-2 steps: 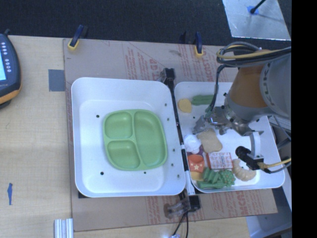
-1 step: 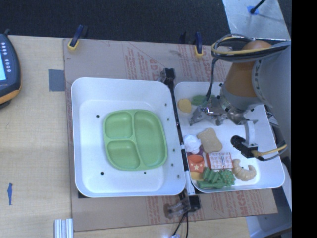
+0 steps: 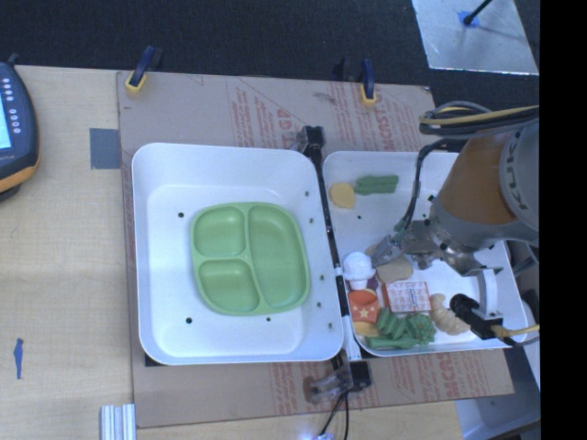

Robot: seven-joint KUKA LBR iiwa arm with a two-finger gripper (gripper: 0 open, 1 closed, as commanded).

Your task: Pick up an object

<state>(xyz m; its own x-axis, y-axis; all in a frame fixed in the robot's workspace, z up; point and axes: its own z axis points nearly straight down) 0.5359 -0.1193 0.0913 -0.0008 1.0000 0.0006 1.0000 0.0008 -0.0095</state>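
Observation:
The right bin holds several small toy foods: a green pickle-like piece, a yellow round piece, a white mushroom-like piece, a tan block, a red-and-white packet, a red piece, green vegetables and a pale peanut-like piece. My gripper hangs low in this bin, just above the tan block, with the grey arm and orange band behind it. The wrist hides the fingers.
The left bin carries a green three-compartment plate. A black divider bar runs between the bins. Clamps sit at the board's far edge. A handheld pendant lies at the far left of the bench.

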